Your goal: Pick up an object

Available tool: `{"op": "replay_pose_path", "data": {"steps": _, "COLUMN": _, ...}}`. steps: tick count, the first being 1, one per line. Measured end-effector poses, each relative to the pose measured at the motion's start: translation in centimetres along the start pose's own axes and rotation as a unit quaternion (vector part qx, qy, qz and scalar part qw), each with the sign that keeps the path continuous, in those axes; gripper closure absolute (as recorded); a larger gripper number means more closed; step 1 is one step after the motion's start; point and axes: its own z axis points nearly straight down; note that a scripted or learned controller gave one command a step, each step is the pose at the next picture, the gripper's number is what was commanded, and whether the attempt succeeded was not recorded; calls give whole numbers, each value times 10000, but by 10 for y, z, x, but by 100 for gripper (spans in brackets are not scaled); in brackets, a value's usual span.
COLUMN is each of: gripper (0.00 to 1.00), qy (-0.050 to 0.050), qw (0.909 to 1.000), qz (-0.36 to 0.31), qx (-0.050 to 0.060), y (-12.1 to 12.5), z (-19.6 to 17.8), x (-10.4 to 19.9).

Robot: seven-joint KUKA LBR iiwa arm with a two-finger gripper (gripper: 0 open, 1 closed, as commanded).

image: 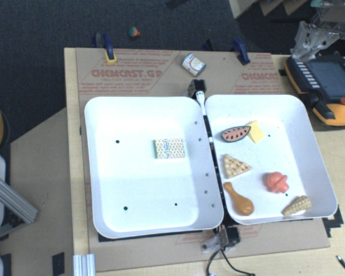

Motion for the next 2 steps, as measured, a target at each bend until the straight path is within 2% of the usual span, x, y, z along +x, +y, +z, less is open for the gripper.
{"op": "replay_pose_path", "data": {"steps": 1, "gripper": 100, "qy": 18, "qw": 10000, "qz": -17, "qx": 94, "y": -21, "z": 69, "x": 45}}
{"op": "replay_pose_path", "data": {"steps": 2, "gripper": 100, "qy": 0, "qw": 10000, "qz": -5, "qx": -37, "y": 16, "z": -55, "x": 41}}
